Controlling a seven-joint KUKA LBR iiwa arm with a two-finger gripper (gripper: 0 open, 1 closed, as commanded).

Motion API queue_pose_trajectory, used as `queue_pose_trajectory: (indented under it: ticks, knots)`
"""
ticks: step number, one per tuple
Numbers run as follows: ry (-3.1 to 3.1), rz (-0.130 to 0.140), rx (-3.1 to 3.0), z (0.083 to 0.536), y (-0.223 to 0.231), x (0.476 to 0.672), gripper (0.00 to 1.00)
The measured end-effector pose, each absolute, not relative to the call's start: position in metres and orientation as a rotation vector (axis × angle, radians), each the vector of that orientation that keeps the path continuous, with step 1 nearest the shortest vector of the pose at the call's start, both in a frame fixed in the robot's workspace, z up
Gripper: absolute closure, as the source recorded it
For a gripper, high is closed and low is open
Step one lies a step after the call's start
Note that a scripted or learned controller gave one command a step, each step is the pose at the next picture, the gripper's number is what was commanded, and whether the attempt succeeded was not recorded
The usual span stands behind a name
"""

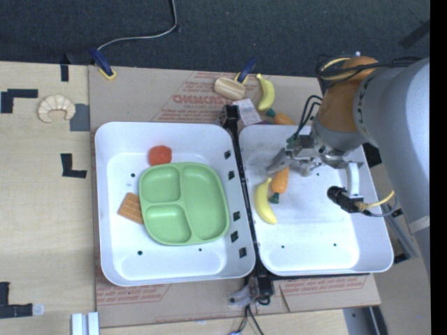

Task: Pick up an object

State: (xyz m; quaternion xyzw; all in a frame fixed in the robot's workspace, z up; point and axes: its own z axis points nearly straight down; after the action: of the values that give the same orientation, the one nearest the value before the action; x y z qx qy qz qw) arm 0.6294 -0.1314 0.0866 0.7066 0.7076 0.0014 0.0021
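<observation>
Looking down at a slant on the bench [42, 208], I see two shallow white bins side by side. My arm [391, 110], grey with an orange band, reaches in from the right, and its gripper [292, 158] hangs low in the right bin [328, 243], near the bin's far left part.

The likely target is a small orange carrot [280, 180] lying just below the gripper, touching or nearly touching a yellow banana [264, 202] that curves along the bin's left wall. I judge the gripper is close to the carrot but I cannot say it holds anything. Nothing visibly sits between the tips.

The left bin [115, 257] holds a green divided plate [184, 202], a red tomato-like piece [160, 155] behind it, and a tan wedge [130, 207] tucked at its left edge. Beyond the bins lie a second banana [265, 92], a bread roll [229, 87] and a croissant [56, 107].

What could go wrong: the carrot and banana lie so close that a closing gripper may nudge the banana, catch both, or push the carrot away against the wall.

Hard to make out: the gripper is dark and small against cables and wrist hardware, so I cannot tell how its tips stand. An orange item behind the right bin is partly hidden.
</observation>
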Motion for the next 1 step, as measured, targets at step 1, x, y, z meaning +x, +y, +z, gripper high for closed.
queue_pose_trajectory:
  ticks: [1]
  knots:
    - [2.219, 0.002, 2.217, 0.0866, -0.1116, 0.5969, 0.00]
